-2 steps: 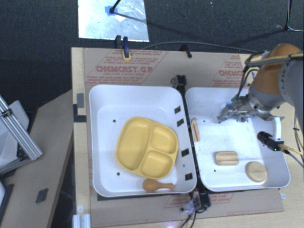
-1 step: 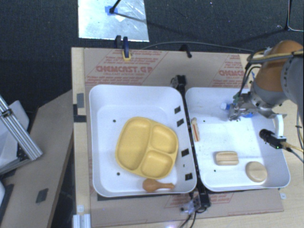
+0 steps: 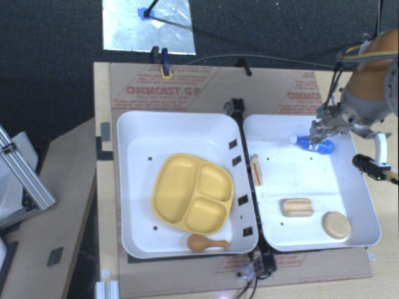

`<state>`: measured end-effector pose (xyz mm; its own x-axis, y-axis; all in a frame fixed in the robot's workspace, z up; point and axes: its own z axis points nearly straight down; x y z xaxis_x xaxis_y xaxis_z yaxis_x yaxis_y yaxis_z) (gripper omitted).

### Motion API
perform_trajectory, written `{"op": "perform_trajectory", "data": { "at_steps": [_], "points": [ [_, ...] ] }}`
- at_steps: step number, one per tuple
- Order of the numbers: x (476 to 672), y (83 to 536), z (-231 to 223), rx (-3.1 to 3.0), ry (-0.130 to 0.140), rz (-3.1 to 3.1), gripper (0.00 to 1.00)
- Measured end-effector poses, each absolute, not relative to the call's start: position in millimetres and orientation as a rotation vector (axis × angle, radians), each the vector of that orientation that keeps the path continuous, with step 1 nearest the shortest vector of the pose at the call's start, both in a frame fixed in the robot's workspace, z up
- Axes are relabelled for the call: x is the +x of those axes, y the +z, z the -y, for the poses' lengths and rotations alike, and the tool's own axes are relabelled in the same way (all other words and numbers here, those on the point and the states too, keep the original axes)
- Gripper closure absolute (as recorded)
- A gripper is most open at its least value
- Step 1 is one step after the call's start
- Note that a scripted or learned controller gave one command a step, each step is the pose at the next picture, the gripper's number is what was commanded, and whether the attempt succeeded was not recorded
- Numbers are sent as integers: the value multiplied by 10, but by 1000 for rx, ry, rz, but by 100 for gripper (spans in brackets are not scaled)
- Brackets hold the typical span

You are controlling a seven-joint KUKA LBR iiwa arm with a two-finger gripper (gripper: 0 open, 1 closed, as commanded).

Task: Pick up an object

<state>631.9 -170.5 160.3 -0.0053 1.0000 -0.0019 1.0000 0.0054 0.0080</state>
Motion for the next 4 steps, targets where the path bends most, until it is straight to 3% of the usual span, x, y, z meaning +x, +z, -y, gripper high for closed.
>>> {"op": "perform_trajectory", "data": {
  "at_steps": [1, 4],
  "points": [
    [6334, 2047, 1708, 2212, 5, -2223, 100],
    [5765, 2072, 243, 2214, 0, -2233, 100]
  ]
}}
